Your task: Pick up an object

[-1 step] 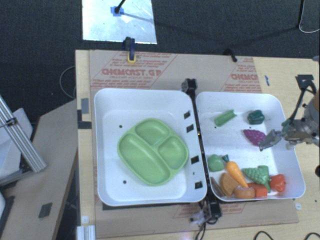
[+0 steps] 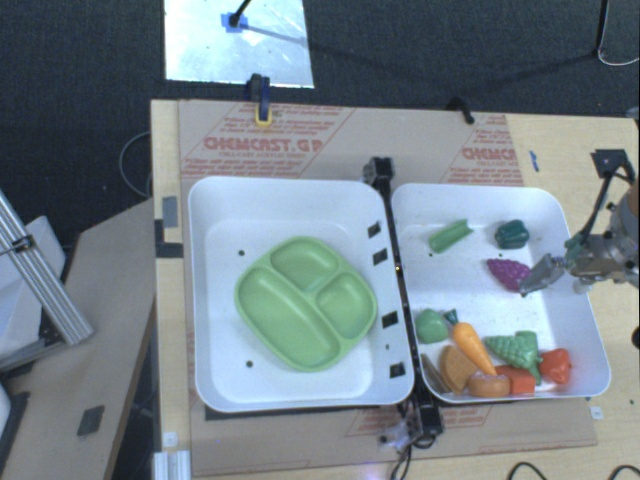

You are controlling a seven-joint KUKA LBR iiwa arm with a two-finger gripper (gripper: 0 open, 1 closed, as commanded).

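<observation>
Gripper (image 2: 541, 275) hovers beside knobbly purple grapes (image 2: 507, 272) in smooth white bin (image 2: 575, 230).

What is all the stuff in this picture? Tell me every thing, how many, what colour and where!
Bins: 2, white, side by side on the bench.
Divided plate: 1, light green, in the left bin.
Long green vegetable: 1, green, top of the right bin.
Pepper: 1, dark green, top right of the right bin.
Grapes: 1 bunch, purple, middle of the right bin.
Carrot: 1, orange, bottom of the right bin.
Other toy foods: several, green, orange and red, piled along the right bin's bottom edge.
Clamp: 1, blue and yellow, at the bench's top edge.
Gripper: 1, grey, beside the grapes at the right.
</observation>
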